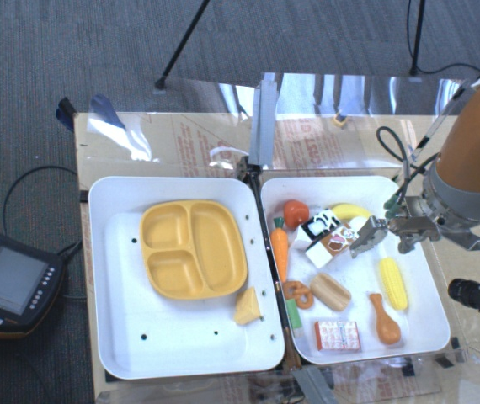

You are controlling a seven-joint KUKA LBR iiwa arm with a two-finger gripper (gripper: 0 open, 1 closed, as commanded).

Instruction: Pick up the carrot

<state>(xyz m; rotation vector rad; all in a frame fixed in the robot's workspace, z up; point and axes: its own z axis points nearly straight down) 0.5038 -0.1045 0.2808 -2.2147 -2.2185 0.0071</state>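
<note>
- So, we see 2 white bins side by side, and the carrot (280,253) lies in the right bin (429,297), close against its left wall.
- The carrot's green top points to 12 o'clock and its thin tip points to 6 o'clock.
- A red tomato (296,212) sits just beside the carrot at 1 o'clock, and a pretzel (298,293) sits near its tip at 5 o'clock.
- The gripper (370,233) hangs over the middle of the right bin, at 3 o'clock from the carrot and well apart from it.
- Its tip is right by a small milk carton (326,236) and a yellow banana (351,213).
- We cannot tell how wide the gripper is, and we see nothing in its grasp.
- A corn cob (393,282) and a chicken leg (385,319) lie at 5 o'clock from the gripper.
- The left bin (109,310) has a yellow tray (193,247) and a cheese wedge (248,307).
- We think the job is not yet done: the carrot is not lifted.
- What is left, we think, is to go toward 9 o'clock, come down over the carrot, grab it, and lift.
</note>
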